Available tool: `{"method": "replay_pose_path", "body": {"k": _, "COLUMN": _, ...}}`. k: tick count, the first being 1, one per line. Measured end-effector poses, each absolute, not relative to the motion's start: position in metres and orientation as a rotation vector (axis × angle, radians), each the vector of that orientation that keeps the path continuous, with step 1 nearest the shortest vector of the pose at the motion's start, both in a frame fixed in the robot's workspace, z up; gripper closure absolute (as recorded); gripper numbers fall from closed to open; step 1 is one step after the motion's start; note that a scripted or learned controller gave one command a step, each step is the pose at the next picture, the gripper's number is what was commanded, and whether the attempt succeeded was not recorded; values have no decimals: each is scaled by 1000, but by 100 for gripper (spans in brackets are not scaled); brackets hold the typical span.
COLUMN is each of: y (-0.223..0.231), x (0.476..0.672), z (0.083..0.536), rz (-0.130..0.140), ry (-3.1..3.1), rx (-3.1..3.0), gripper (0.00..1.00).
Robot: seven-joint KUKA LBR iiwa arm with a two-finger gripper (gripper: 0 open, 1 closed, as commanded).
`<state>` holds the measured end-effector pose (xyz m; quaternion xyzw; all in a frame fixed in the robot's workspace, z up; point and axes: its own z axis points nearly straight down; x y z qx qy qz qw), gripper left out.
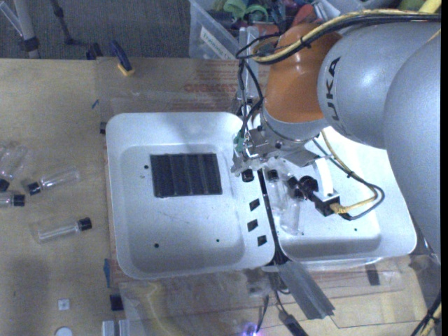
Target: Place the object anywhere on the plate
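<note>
Gripper (pixel 285 187) hangs over the right bin (pixel 364 240), by the divider. The dark ridged plate (pixel 186 174) sits well left of it, in the left bin (pixel 140 250). Can't tell its grip state.

A robotics lab: a large grey KUKA robot arm with an orange band (pixel 364 68) reaches over two shallow white plastic bins (pixel 133 257) on a plywood bench (pixel 49 117), with clear glass vials (pixel 63 227) scattered nearby and a clear tub of colourful toys (pixel 280 9) behind.

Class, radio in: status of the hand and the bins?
Hand low over right bin, near the divider. Dark ridged plate in left bin. Grip state unclear.
</note>
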<state>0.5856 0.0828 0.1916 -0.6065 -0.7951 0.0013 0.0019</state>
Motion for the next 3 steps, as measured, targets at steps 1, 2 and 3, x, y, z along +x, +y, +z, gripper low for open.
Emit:
{"method": "replay_pose_path", "body": {"k": 1, "y": 164, "x": 594, "z": 220, "rz": 0, "ry": -2211, "rx": -2233, "gripper": 100}}
{"method": "replay_pose_path", "body": {"k": 2, "y": 225, "x": 616, "z": 165, "rz": 2, "ry": -1801, "rx": -2575, "gripper": 100}}
{"method": "replay_pose_path", "body": {"k": 3, "y": 213, "x": 660, "z": 190, "rz": -2, "ry": -2303, "rx": -2140, "gripper": 100}}
